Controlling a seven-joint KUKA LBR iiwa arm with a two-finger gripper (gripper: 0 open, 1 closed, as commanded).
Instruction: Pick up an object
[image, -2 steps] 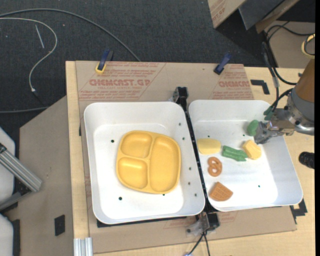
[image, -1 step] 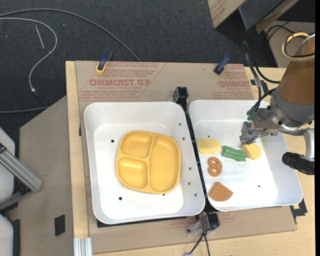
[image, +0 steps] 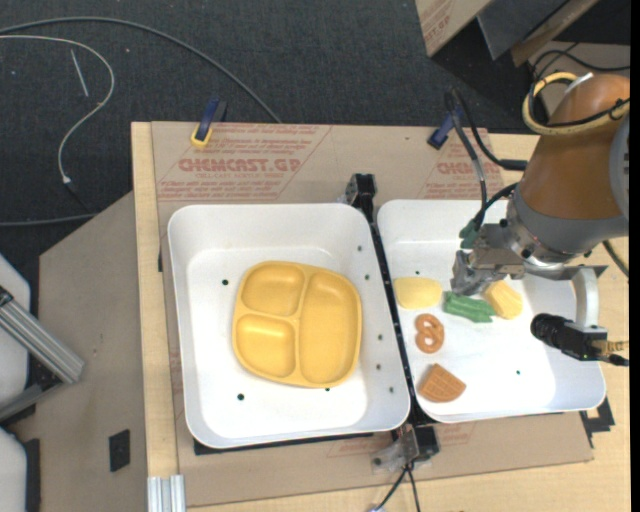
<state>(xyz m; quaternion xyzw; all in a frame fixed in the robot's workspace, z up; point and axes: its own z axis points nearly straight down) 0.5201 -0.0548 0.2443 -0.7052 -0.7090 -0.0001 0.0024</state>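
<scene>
Gripper (image: 470, 285) is low in the right bin (image: 560, 395), parked directly over the near end of the green piece (image: 470, 308), likely a toy bean or pea pod. I can't tell its state from this angle; the wrist housing covers that area.

Placement makes sense as a grasp approach: the arm comes in from the right with the orange band (image: 575, 150) stacked nearly above the tool, so it's a close-to-vertical descent onto the item cluster. Nothing reads as lifted; the green piece looks flat on the bin floor. My call: descent or pre-close stage, pick not yet confirmed.

Right bin contents:
- pale yellow lump (image: 417, 293), just left of the gripper
- green piece, under/beside the tool
- yellow wedge (image: 506, 300), touching or nearly touching the green piece on its right
- pretzel-shaped orange toy (image: 428, 333), nearer the front
- orange-brown slice (image: 441, 384), front corner, well apart from the others

Left bin (image: 195, 300) holds one yellow divided plate (image: 297, 322), three compartments, sitting roughly centred (compartments carry nothing).

Risk: green piece, wedge and lump are crowded, so a close could nudge a neighbour or catch two at once.
</scene>
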